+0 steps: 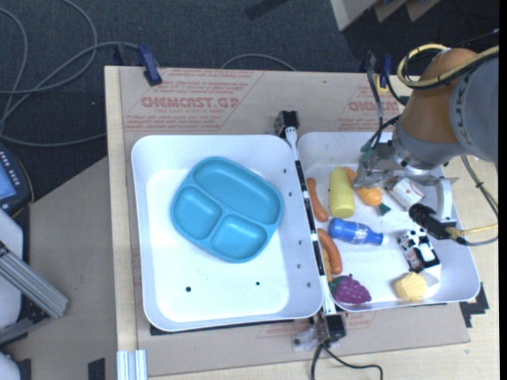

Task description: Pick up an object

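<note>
Small orange toy [369,195] under gripper [371,176]

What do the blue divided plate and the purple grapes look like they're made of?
Blue divided plate: likely moulded plastic, smooth and matte to slightly glossy, one even colour with rounded compartments. Purple grapes: probably toy plastic or rubber, a bumpy cluster with faint highlights; too small to be sure.

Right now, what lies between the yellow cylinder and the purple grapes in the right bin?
In the camera view, the blue bottle lies on its side between the yellow cylinder and the purple grapes, with an orange sausage beside it.
</note>
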`<action>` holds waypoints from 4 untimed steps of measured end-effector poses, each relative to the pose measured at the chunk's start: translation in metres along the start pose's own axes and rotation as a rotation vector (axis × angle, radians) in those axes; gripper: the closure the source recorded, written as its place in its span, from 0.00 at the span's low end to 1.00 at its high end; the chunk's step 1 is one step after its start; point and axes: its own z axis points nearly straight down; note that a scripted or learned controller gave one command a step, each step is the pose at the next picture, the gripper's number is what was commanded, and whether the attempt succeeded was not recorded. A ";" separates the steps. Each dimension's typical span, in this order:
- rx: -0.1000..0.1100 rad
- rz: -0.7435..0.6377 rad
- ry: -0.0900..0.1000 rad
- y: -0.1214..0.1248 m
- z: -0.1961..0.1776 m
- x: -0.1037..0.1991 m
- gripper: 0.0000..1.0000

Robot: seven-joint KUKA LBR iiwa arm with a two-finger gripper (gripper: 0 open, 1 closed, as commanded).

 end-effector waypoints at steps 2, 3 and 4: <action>0.028 -0.003 0.006 0.034 -0.022 -0.051 0.00; 0.066 0.004 0.012 0.053 0.035 -0.042 0.00; 0.071 0.002 0.009 0.050 0.027 -0.043 1.00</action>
